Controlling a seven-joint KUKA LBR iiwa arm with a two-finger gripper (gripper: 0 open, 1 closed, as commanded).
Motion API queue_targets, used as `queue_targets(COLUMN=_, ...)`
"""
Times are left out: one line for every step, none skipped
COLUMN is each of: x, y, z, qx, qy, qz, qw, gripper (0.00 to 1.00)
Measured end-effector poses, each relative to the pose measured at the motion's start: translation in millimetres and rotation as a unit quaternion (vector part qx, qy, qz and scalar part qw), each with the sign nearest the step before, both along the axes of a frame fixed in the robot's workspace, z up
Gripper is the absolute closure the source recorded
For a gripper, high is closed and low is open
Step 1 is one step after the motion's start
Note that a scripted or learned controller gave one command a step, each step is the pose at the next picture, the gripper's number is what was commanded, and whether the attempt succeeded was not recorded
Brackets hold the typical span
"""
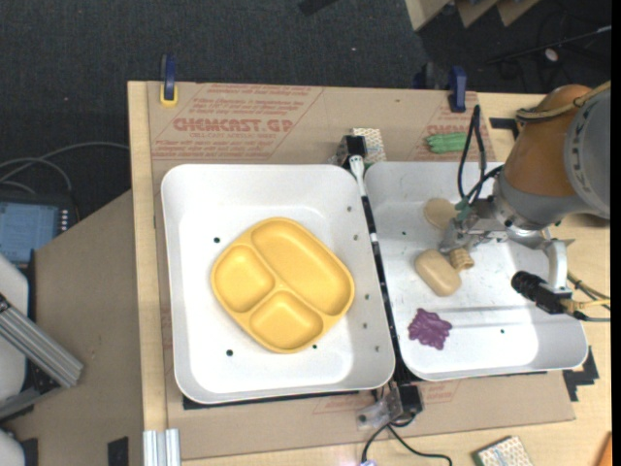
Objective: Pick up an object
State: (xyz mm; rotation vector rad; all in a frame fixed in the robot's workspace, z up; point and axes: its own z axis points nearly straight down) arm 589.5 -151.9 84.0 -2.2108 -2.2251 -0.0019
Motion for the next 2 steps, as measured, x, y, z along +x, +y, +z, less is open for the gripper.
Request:
queue_targets(x=-27, y=59, z=1, qx=-0.0008, qy=-0.001, qz=-0.001, qw=1.0000, gripper=1.00)
queue_targets(x=50, y=128, z=109, qx=-0.0012, qy=-0.010, qz=0.002, qw=0.9999, gripper=1.00)
